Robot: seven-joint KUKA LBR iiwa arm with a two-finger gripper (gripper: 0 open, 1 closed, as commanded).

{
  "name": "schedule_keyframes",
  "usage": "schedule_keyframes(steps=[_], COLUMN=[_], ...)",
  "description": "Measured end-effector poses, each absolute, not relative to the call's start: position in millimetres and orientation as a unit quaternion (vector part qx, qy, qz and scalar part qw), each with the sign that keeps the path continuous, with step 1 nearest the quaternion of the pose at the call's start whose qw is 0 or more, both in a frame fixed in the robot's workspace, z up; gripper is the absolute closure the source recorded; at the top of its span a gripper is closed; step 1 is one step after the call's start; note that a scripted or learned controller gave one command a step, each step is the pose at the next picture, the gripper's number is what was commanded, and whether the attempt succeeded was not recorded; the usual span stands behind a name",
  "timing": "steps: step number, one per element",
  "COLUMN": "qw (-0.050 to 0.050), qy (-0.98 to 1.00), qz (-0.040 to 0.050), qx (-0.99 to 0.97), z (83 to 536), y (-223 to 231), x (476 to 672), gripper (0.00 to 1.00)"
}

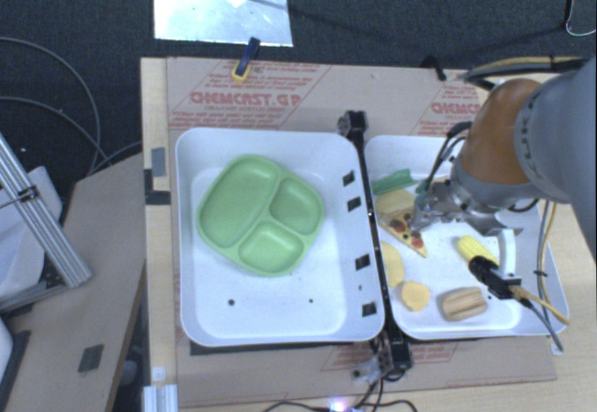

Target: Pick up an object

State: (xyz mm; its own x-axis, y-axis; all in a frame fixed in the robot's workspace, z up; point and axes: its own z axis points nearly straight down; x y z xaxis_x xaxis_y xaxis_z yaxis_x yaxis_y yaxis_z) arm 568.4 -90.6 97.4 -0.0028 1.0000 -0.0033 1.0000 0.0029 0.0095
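Pizza slice (pixel 407 231) lies in the right bin (pixel 532 312), beside the divider between bins. Just above it rest a yellow wedge (pixel 395 203) and a green piece (pixel 393 181); below it, a pale yellow piece (pixel 394 263), a round yellow piece (pixel 415 295) and a tan bread roll (pixel 463 303); to its right, a yellow block (pixel 475 247). The gripper (pixel 424 212) hangs at the slice's upper right edge, its opening undeterminable. The arm (pixel 522 144) reaches in from the slice's right. A green divided plate (pixel 260 213) sits in the left bin (pixel 215 326).

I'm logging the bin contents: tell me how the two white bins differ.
The left bin holds one green divided plate; the right bin holds several small toy foods, including a pizza slice and a bread roll. The gripper is over the right bin, not the left. Both are shallow and white.
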Motion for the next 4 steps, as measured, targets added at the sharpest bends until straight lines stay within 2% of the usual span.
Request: schedule_keyframes(steps=[1, 2, 3, 4], qw=[0.004, 0.003, 0.001, 0.000], qy=[0.706, 0.706, 0.708, 0.708], qz=[0.0011, 0.0006, 0.0018, 0.0023], qx=[0.708, 0.709, 0.707, 0.706], z=[186.9, 82.2, 85.6, 85.5], y=[-154.4, -174.1, -171.0, -190.1], x=[558.5, 514.9, 516.8, 487.7], gripper=[1.00, 1.00, 0.00, 0.00])
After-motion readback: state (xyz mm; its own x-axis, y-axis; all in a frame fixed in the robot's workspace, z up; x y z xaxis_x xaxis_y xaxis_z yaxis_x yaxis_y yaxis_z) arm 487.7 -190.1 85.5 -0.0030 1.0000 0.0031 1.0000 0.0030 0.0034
